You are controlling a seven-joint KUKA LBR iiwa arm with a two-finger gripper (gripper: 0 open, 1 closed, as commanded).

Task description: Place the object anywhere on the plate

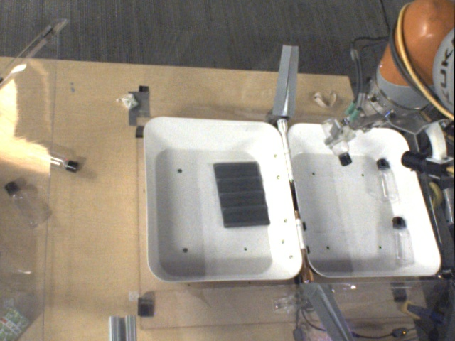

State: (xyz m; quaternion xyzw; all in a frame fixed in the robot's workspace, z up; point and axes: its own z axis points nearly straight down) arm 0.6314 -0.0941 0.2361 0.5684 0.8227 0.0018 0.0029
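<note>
The grey arm [419, 55] reaches in from the right, its orange band showing the white letters "KU" at the frame's edge, the only writing that can be read. The pincer [340, 142] hangs over the far left corner of the right bin [426, 261], with a small clear vial with a black cap [339, 150] between its fingers, cap end pointing down toward the bin floor; the pincer is closed on that vial. Two more clear vials lie in the right bin: one [386, 178] near the far right side, the other [402, 239] nearer the front right corner, both with black caps at their far ends. The left bin [163, 261] holds the dark ribbed rectangular plate [242, 194], lying flat near its middle, well apart from the held vial. On the wooden counter [85, 212] to the left lie two more vials, one [62, 163] near a bright glare patch and another [25, 201] nearer the left edge. No labels on the vials can be made out.
</note>
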